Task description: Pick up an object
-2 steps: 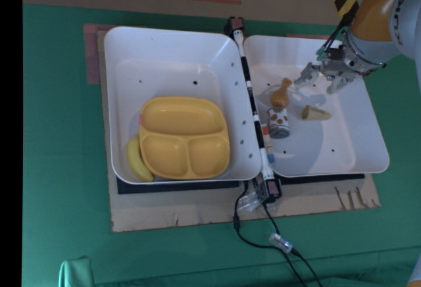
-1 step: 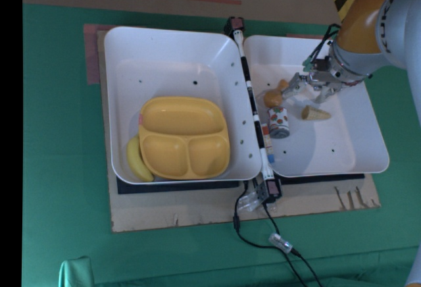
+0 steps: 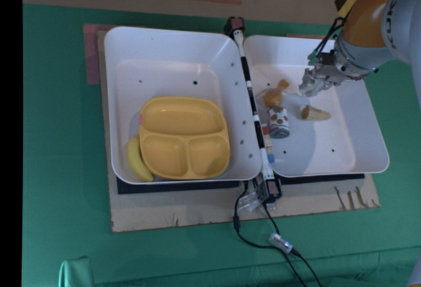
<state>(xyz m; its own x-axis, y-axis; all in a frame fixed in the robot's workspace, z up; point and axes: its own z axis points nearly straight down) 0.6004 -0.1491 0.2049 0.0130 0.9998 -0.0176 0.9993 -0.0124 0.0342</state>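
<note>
In the right bin [image 3: 358, 141] lie an orange-brown chicken drumstick toy [image 3: 276, 93], a small can with red spots [image 3: 279, 122] and a tan ice-cream cone [image 3: 315, 112]. My gripper [image 3: 312, 85] hangs over the upper middle of that bin, right of the drumstick and just above the cone. Nothing shows between its fingers. In the left bin [image 3: 164, 49] a yellow divided plate [image 3: 185, 138] rests with a banana [image 3: 137, 160] tucked along its left edge.
A black and white divider bar [image 3: 253, 108] runs between the two bins. Cables [image 3: 276, 239] trail off the cardboard mat at the front. Green cloth surrounds the bench.
</note>
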